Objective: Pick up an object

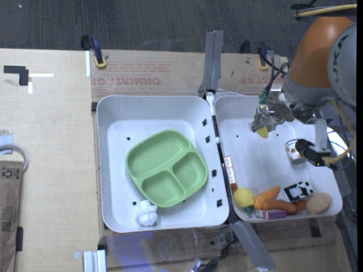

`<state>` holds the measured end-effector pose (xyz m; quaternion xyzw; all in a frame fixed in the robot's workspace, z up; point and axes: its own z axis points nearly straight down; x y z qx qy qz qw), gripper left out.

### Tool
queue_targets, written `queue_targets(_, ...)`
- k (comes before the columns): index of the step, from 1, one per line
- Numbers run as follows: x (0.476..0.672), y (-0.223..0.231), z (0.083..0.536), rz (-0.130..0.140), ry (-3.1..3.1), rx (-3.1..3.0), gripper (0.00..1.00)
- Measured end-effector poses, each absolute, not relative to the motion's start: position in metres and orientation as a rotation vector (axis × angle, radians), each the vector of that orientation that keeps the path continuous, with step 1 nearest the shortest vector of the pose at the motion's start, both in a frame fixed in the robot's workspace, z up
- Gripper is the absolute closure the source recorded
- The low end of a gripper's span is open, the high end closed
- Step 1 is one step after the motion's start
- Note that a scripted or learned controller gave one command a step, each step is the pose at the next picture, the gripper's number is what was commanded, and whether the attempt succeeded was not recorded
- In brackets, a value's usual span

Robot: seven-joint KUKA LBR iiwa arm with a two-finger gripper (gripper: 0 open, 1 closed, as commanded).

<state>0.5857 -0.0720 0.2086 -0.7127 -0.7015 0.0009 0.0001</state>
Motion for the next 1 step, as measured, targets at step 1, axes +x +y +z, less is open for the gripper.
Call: queue_targets(1, 0.5790, -0.0007, 0.2467, 0.002, -2.425, -1.998, 1.00)
